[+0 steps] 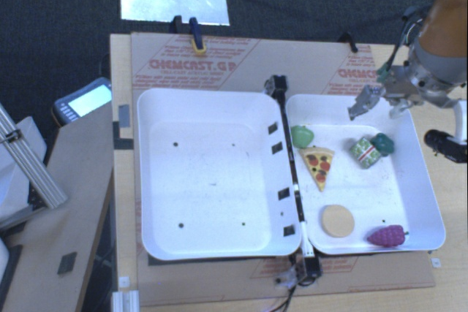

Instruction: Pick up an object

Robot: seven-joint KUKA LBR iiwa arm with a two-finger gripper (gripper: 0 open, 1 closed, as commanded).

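The right bin is seen to hold five small toys: a green rounded piece near the divider, a flat pizza slice beside it, a green-and-white striped block touching a dark green lump, a tan disc, and a knobbly magenta grape cluster by the front rim. Each lies untouched. The gripper is held above the bin's far edge, fingers parted, nothing between them; the arm is cut off by the frame. The left bin is smooth white plastic. Both rest on printed cardboard.
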